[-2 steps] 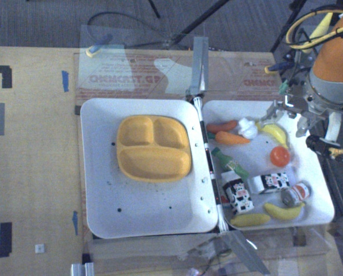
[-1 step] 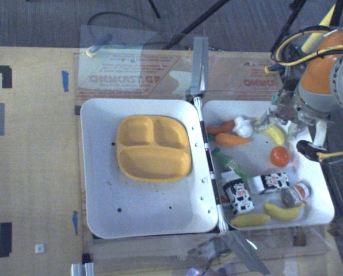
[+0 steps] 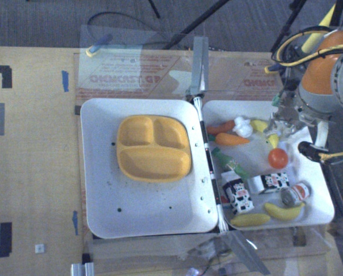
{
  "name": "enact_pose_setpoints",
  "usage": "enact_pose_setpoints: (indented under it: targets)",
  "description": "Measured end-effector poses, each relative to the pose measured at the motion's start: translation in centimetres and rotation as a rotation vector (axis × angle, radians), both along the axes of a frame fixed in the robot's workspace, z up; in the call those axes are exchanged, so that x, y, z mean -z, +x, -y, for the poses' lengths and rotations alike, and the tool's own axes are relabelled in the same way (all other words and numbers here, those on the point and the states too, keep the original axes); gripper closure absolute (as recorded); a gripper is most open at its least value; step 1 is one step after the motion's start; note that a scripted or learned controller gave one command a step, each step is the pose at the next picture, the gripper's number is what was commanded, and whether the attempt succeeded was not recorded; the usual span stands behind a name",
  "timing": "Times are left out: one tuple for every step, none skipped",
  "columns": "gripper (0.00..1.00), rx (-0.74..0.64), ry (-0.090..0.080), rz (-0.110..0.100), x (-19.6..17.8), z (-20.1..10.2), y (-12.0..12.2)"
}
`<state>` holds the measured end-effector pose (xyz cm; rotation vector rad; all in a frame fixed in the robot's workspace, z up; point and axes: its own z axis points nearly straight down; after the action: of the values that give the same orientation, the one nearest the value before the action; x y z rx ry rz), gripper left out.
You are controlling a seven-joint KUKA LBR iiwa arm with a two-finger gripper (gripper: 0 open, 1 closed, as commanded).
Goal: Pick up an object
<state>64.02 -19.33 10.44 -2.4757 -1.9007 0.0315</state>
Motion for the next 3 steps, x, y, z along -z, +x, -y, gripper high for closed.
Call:
enact_pose_setpoints:
  targets:
    - [1.0,0.06,-0.005,0.022,-10.4,-3.7,2.7]
    - [0.0,0.059,-0.005,0.022,-10.4,-3.7,2.7]
    - [0.0,0.079,-0.004,0.02,0.1,-2.6,0.7]
